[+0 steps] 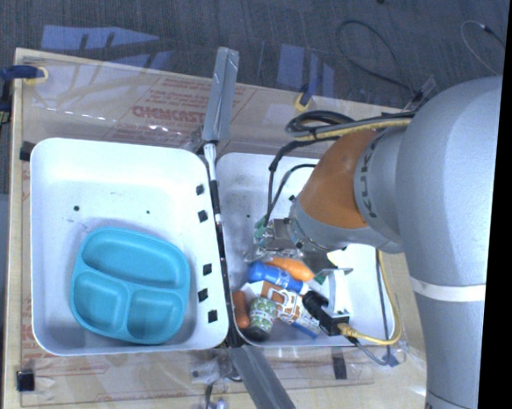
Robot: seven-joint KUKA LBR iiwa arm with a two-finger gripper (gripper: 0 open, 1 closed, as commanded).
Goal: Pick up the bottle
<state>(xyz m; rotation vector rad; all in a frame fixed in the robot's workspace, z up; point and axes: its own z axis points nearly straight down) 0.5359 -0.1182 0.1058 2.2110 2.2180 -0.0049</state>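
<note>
The bottle [276, 305] lies on its side in the right bin [240, 180], near the front left corner. It has an orange and white printed label and a dark green end toward the bin's front. My gripper [273, 236] hangs low over the same bin, just behind the pile that holds the bottle, below the orange wrist band. The wrist hides part of the gripper.
Around the bottle lie a blue item [264, 273], an orange carrot-like piece [291, 268] and a reddish piece [240, 306] against the left wall. The left bin [56, 166] holds a blue divided tray [131, 284]. My arm covers the right bin's right half.
</note>
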